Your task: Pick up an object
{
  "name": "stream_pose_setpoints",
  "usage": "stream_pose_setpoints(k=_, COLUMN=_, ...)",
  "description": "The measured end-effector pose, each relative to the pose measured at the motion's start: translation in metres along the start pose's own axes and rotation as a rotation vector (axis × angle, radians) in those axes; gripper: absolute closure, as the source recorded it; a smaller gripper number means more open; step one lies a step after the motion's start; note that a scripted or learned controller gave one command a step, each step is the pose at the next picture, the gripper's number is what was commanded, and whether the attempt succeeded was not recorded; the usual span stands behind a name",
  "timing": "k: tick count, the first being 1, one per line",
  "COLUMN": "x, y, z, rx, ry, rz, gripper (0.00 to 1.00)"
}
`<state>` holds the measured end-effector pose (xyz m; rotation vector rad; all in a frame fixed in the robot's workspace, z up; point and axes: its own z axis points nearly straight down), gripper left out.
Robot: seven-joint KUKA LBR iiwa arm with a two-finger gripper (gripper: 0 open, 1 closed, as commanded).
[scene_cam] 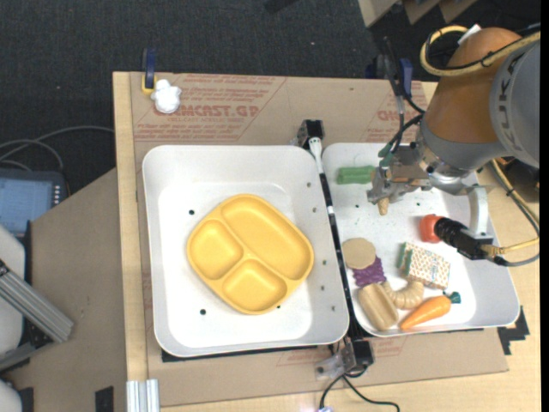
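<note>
My gripper [383, 202] hangs over the upper part of the right bin [497, 316], above bare bin floor. A green piece [353, 175] lies just to its upper left. A small red object [429, 227] sits to its lower right. Lower in the same bin lie a round tan disc [358, 251], a purple piece [370, 274], a small patterned box [427, 265], a tan bread-like block [377, 306], a curved pale pastry [408, 294] and an orange carrot [426, 311]. I see nothing held in the gripper.
The left bin [163, 187] holds a yellow divided plate [249, 252]. A black divider clip [310, 132] sits where the two bins meet at the back. A white blob [165, 98] rests on the cardboard at the back left.
</note>
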<state>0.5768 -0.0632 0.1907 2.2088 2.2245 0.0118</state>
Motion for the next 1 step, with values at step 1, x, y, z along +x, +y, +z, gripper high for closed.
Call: stream_pose_setpoints(k=1, x=0.0524, y=-0.0438, z=-0.0116, rx=0.015, ry=0.002, rz=0.003, gripper=1.0)
